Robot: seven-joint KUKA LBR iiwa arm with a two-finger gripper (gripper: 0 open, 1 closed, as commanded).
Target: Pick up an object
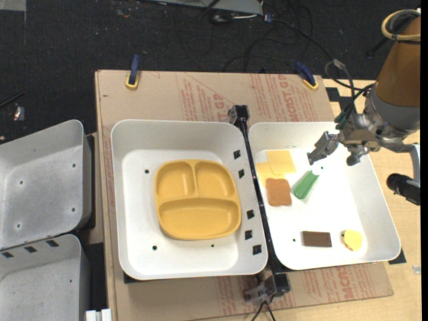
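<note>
I see the gripper [338,150] over the right bin [374,192], near its far edge, with its fingers apart and nothing between them. The nearest candidate is the green object [304,185], lying tilted just beside and below the fingers, toward the bin's centre. A yellow slice [280,161] and a brown slice [279,192] lie close on its left. I judge the best approach is to centre over the green object, align the fingers across its narrow width, and descend without touching the brown slice.
</note>
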